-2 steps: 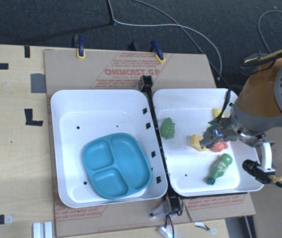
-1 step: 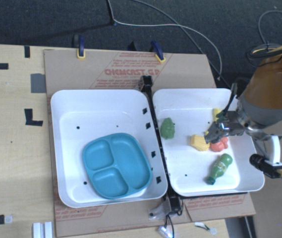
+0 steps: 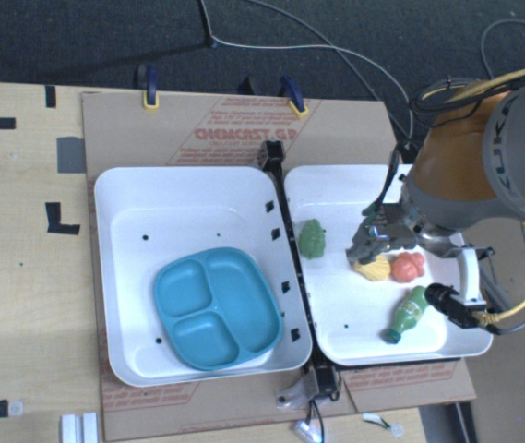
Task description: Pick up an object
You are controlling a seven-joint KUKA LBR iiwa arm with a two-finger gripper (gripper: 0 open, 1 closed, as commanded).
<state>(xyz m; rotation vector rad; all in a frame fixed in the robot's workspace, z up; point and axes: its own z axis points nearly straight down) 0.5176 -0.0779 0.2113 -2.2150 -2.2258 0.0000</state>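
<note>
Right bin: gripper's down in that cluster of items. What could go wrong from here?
1. The gripper sits over the yellow item, which touches the red item; closing could catch both or push one aside.
2. The green bottle lies near the bin wall, beside the arm's black fitting; a sweep might knock it.
3. The green toy near the divider could get nudged.

The grey, rounded arm wears a broad orange band above a dark metal gripper; black cables, seemingly, trail alongside it.
</note>
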